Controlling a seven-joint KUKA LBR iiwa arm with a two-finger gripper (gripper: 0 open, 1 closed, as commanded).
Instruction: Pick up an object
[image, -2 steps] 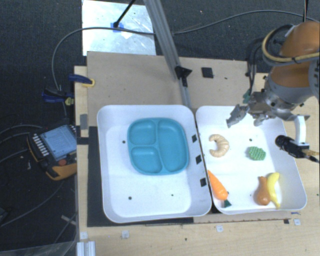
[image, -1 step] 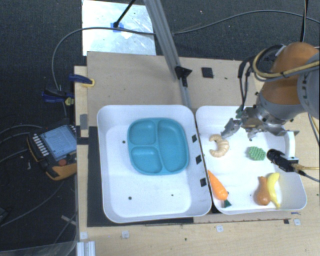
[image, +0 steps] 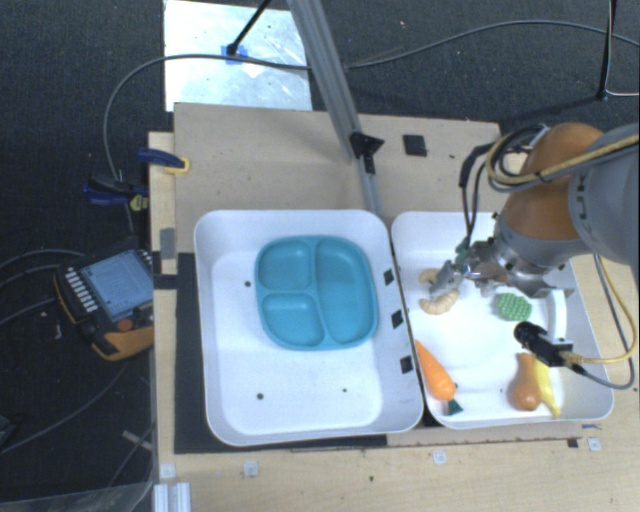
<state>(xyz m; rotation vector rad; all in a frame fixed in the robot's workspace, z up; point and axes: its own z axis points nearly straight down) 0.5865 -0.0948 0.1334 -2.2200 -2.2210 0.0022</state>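
The bench (image: 300, 160) carries two shallow white bins side by side. The left bin (image: 300, 400) holds a blue divided plate (image: 316, 292) with three compartments, lying flat towards the bin's far half. The right bin (image: 480, 380) holds the smaller things.

The grey arm (image: 575, 190), with its orange band (image: 555, 160), reaches in from the right and bends down over the far part of the right bin. Its gripper (image: 455, 272) sits low at the bin's far left area, right at a pale, curved, peanut-like piece (image: 441, 293). That piece lies with its long axis running on a slant from near left to far right, its upper end meeting the gripper's tips. Whether the fingers are closed on it or merely touching it cannot be told from this view, and how wide they stand is not clear.

A toy carrot (image: 436, 372) lies by the right bin's left wall, its long axis slanting from far left to near right, the green stub end pointing to the near edge. A brown pear-shaped piece (image: 523, 385) and a yellow piece (image: 546, 390) just beside it rest near the near right corner. A small green ridged item (image: 513, 304) lies under the arm's wrist, close to the right of the gripper.
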